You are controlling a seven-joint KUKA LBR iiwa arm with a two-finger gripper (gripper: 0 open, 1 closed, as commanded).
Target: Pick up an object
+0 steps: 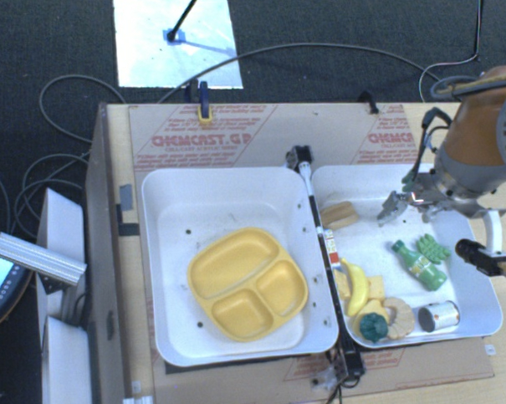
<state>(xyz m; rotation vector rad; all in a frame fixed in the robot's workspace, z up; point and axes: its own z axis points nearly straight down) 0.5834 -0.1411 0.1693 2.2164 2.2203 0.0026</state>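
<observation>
Two white bins (pixel 235 185) sit here, with one yellow tray (pixel 246 283), one wooden block (pixel 338 215), one banana (pixel 356 289), one green bottle (pixel 419 263) and one can (pixel 439 316).

One fixed camera looks down at a slant on both bins (pixel 235 185) from above

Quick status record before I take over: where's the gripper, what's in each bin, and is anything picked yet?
gripper: over the right bin's upper part, nothing visible between its fingers
left bin: yellow divided tray
right bin: wooden block, banana, green bottle, metal can, teal object
nearest to gripper: wooden block, to its left in the camera view
picked: nothing yet
</observation>
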